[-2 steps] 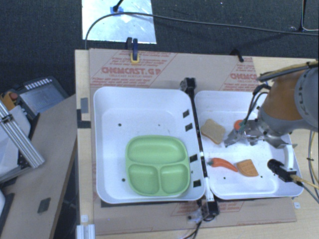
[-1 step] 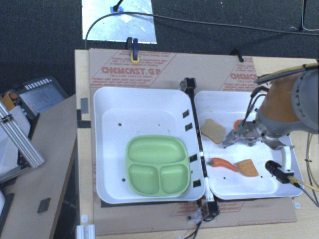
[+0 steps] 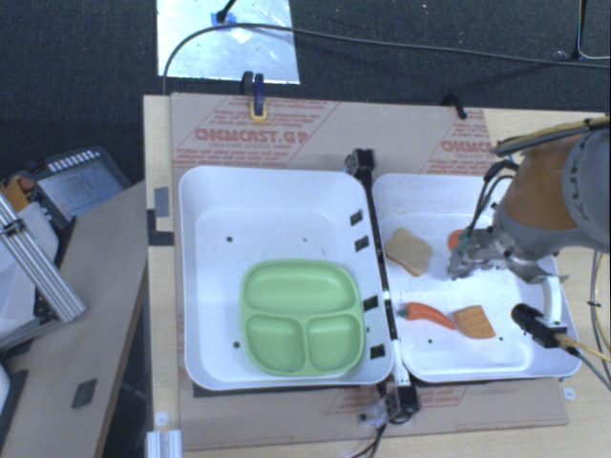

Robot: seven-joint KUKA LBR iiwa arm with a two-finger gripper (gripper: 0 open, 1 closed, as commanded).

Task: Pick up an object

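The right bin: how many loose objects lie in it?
3, perhaps 4: tan piece at left, orange carrot and tan wedge in front; an orange bit shows beside the gripper.

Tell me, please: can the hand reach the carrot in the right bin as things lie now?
Probably yes. The carrot lies uncovered on the floor of the right bin, apart from the bread slice and just beside the orange cracker. The hand hangs above the same bin, nothing between them.

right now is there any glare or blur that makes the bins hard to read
Camera view: strong glare on the shiny sheet at the top; both white bins evenly lit, soft shadows; the whole image slightly soft, the gripper hard to make out.
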